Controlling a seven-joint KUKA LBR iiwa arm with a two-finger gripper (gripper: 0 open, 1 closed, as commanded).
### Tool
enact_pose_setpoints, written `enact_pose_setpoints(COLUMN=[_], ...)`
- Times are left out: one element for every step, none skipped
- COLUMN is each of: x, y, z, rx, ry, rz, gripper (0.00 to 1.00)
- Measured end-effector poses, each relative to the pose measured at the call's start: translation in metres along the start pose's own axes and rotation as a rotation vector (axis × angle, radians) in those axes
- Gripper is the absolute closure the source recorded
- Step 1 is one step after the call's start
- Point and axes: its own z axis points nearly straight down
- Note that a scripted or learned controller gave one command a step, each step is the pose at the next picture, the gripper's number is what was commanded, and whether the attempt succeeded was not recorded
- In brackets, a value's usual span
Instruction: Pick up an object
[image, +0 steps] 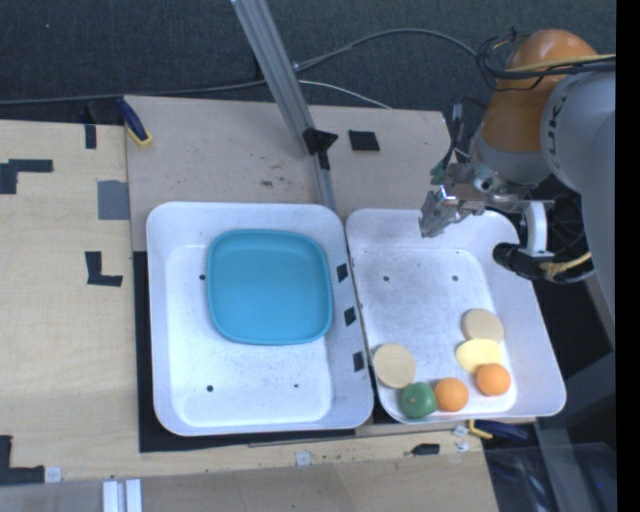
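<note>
Bench top: tan board with black tape marks and a grey patch at left, dark floor beyond its far edge; a grey metal strut slants across the far side, and cables run behind it.

Left bin: shallow, white, speckled; holds one turquoise square plate with rounded corners, lying flat toward the far half.

Right bin: shallow, white, speckled; all contents sit in the near part. Tan round disc at near left, just beside the bin's left wall. Green ball near it, touching an orange ball to its right. A second orange ball lies further right. Yellow rounded piece sits just far of that ball, and a beige rounded piece touches the yellow one on its far side.

Arm: grey with orange band, entering from the right. Gripper hangs over the far edge of the right bin, well apart from the cluster of objects. Nothing shows under or between its tips; how far its jaws stand apart cannot be told at this angle.
</note>
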Motion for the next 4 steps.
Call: enact_pose_setpoints(x=[0.000, 0.057, 0.117, 0.168], y=[0.001, -0.013, -0.024, -0.028], z=[-0.052, -0.041, -0.040, -0.045], rx=[0.000, 0.005, 0.005, 0.005], ry=[0.000, 0.002, 0.002, 0.002], rz=[0.000, -0.004, -0.005, -0.004], gripper=[1.00, 1.00, 1.00, 1.00])
